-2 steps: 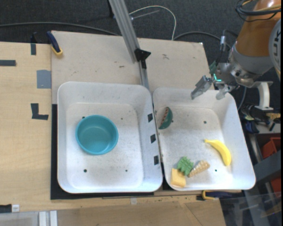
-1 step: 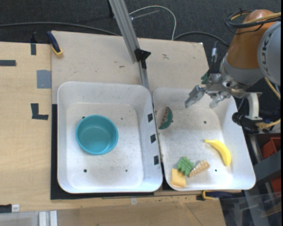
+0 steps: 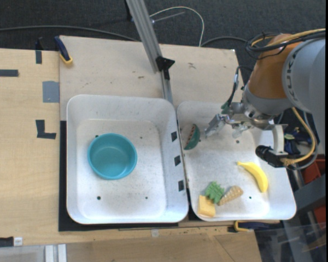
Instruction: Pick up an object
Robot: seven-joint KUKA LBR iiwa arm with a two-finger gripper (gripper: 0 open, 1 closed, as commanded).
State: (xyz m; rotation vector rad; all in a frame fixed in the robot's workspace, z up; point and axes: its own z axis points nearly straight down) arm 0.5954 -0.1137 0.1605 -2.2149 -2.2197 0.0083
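Listing left to right: teal bowl (image 3: 112, 156) in left bin (image 3: 76, 113); right bin (image 3: 281, 203) holds watermelon slice (image 3: 192, 136) at ten o'clock, green toy (image 3: 214, 190), cheese wedge (image 3: 206, 207), cone (image 3: 231, 194) at six, banana (image 3: 255, 175) at four. Gripper (image 3: 221, 122) at twelve, apparently spread, grasping nothing.
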